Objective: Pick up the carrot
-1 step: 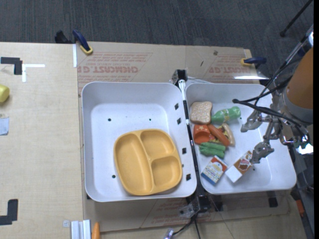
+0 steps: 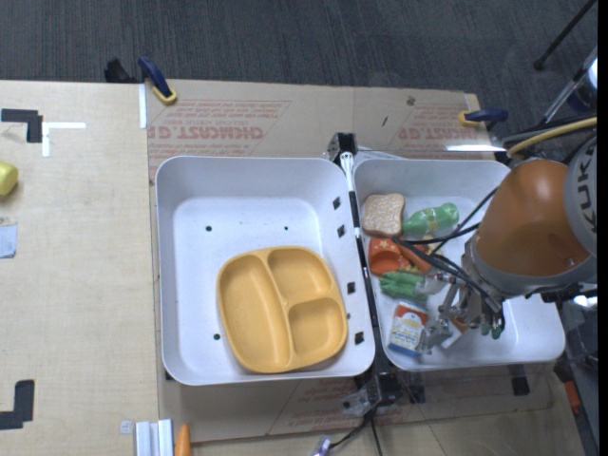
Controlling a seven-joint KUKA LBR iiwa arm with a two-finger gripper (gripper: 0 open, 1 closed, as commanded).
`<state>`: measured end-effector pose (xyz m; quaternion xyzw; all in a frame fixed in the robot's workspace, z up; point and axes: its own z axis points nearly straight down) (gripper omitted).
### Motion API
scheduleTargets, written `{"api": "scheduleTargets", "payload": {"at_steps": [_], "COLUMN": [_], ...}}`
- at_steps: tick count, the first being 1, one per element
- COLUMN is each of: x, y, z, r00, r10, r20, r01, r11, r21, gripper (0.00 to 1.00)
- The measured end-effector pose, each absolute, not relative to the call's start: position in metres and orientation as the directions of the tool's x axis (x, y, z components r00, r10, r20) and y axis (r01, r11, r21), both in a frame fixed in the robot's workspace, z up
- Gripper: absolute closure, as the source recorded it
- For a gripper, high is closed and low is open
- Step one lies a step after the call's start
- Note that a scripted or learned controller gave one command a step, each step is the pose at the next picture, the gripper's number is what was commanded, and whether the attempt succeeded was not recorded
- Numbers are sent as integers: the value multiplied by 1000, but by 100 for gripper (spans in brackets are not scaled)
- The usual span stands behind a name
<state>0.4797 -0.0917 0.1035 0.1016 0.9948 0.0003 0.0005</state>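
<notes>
**Arm low over the right bin, carrot beside the bread**

Camera view: the arm (image 2: 532, 221) reaches in from the right edge, its orange band bulging over the right bin (image 2: 532, 345), with the wrist bent down toward that bin's near side. The gripper (image 2: 454, 319) hangs low near a small carton (image 2: 407, 332); whether anything sits between its parts, or how wide they stand, cannot be told amid the cables.

The carrot (image 2: 388, 254) lies in the right bin's left half, just below a slice of bread (image 2: 383, 214) and above a green vegetable (image 2: 404, 284). Its long axis seems to run left to right at a slight slant, though its ends are hard to tell. A green bottle (image 2: 430, 219) lies beside the bread. The left bin (image 2: 180, 255) holds a yellow divided plate (image 2: 282, 307). Both bins sit on the counter (image 2: 76, 283).
</notes>
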Motion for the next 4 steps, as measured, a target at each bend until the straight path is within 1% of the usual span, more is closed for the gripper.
{"api": "scheduleTargets", "payload": {"at_steps": [1,2,3,4], "x": [617,646,590,572], "y": [-92,-109,-48,-110], "z": [100,99,193,450], "r00": [-952,-836,-801,-627], "r10": [306,549,599,779], "r20": [-20,5,-3,-6], "r01": [306,549,599,779], "r11": [952,836,801,627], "r21": [4,1,1,1], "gripper": [0,0,0,0]}}
